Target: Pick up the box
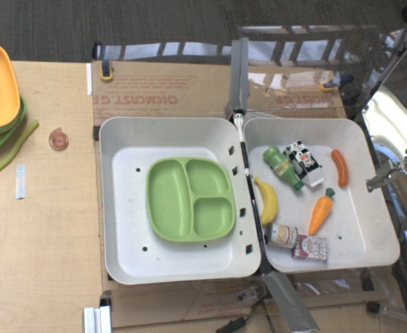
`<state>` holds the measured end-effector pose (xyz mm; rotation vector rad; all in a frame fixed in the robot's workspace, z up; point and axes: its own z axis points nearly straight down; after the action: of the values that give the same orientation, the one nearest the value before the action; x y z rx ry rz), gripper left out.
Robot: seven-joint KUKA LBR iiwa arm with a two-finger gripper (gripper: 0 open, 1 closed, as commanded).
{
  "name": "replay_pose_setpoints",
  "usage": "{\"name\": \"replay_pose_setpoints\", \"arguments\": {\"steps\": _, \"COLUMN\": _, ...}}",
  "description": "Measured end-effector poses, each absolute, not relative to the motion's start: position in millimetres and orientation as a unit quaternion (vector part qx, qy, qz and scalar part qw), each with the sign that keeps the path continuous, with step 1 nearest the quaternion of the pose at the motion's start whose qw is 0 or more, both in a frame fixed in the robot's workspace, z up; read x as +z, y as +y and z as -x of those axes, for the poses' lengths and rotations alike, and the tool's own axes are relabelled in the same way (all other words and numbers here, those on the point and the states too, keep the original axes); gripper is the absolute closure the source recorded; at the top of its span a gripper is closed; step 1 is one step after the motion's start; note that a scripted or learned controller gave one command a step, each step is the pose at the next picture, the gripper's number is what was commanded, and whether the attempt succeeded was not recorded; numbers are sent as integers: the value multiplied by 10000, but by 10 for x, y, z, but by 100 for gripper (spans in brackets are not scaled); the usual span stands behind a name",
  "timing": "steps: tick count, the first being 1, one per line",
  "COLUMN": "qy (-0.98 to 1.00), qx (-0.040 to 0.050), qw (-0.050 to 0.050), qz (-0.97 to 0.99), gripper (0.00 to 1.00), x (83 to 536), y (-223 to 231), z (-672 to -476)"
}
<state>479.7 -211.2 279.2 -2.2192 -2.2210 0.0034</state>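
Note:
Two box-like things lie in the right bin (370, 252). A small flat pink and white box (310, 248) rests near the bin's front wall, touching a small printed can (283, 235) on its left. A black and white patterned carton (304, 160) lies toward the back, against a green bottle (282, 165).
The right bin also holds a banana (267, 200) by its left wall, a carrot (320, 214) and a red sausage (339, 168). A green divided plate (190, 199) fills the middle of the left bin (120, 255). A grey metal bracket (382, 177) juts over the right bin's right rim.

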Motion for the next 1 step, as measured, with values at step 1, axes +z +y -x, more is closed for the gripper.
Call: {"name": "replay_pose_setpoints", "arguments": {"steps": 1, "qy": -7077, "qx": 19, "qw": 13, "qz": 7066, "gripper": 100, "x": 2874, "y": -2115, "z": -4803}}
